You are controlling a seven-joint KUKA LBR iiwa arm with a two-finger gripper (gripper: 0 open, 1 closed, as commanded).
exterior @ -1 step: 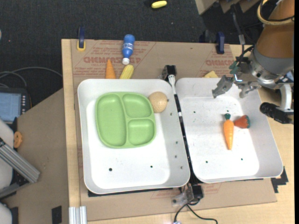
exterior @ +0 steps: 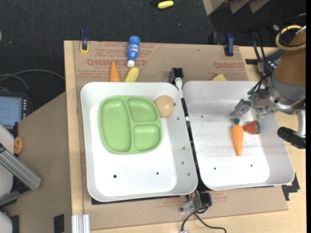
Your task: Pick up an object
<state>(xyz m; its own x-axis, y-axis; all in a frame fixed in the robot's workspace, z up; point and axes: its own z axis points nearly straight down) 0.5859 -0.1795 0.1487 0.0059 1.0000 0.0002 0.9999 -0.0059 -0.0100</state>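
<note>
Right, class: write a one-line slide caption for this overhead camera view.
Grey arm's gripper hovers above an orange toy carrot in the right white bin.

The arm (exterior: 291, 72) is cut off by the right edge of the frame. The gripper (exterior: 248, 109) is small and blurry. A small red thing (exterior: 251, 127) beside the carrot (exterior: 237, 139) is too blurry to name. At the far left, a blue screen (exterior: 9, 111) is cut off.

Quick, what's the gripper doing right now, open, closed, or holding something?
Gripper: open, holding nothing, above the carrot in the right bin.
</note>
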